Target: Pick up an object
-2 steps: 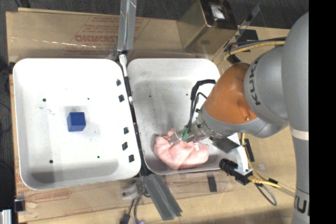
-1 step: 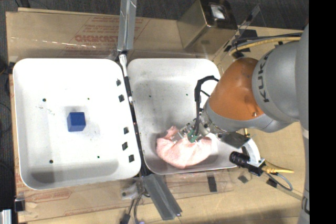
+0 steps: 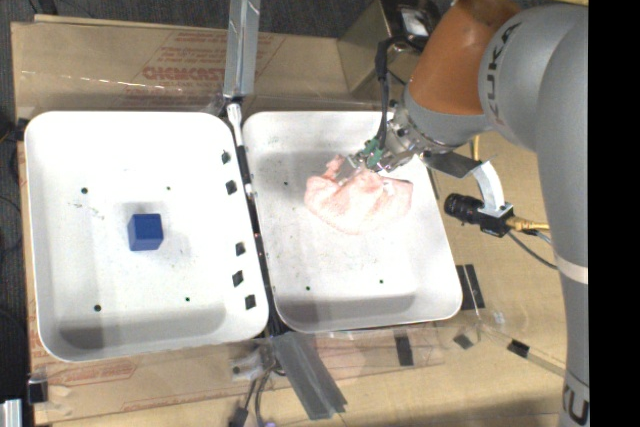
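Grey arm [image 3: 560, 115] reaching in over the right bin, at the approach-and-grasp step

Nearest the lens, the arm's elbow and orange band [image 3: 455, 55] loom above the right bin [image 3: 300, 265], with the gripper [image 3: 372, 155] lowered onto the upper edge of a crumpled pale pink cloth-like object [image 3: 358, 198] lying in that bin's upper middle. The gripper appears to touch the object, but whether it is clenched or released I cannot tell, so no hold can be claimed. A blue cube [image 3: 146, 231] sits well apart in the left bin [image 3: 60, 145]. Next, I judge, a firm pinch on the soft folds, then a straight lift clear of the bin wall.
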You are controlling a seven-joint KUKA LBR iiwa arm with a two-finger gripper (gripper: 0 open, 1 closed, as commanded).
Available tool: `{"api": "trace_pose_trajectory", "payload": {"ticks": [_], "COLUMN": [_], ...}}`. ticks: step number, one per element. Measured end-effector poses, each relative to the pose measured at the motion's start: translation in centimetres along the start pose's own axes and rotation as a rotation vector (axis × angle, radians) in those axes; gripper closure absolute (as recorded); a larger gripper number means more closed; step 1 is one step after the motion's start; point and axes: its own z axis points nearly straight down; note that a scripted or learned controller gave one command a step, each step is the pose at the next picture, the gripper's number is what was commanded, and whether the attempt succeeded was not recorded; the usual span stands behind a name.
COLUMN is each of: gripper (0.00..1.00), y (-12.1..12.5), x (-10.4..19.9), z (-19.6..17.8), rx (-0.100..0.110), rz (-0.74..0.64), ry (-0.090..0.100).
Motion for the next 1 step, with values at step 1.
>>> {"api": "trace_pose_trajectory", "payload": {"ticks": [1], "gripper": [1.00], "y": [2.04], "x": [-1.09], "z": [1.90], "rx": [0.000], "rz": [0.116], "ry": [0.000]}}
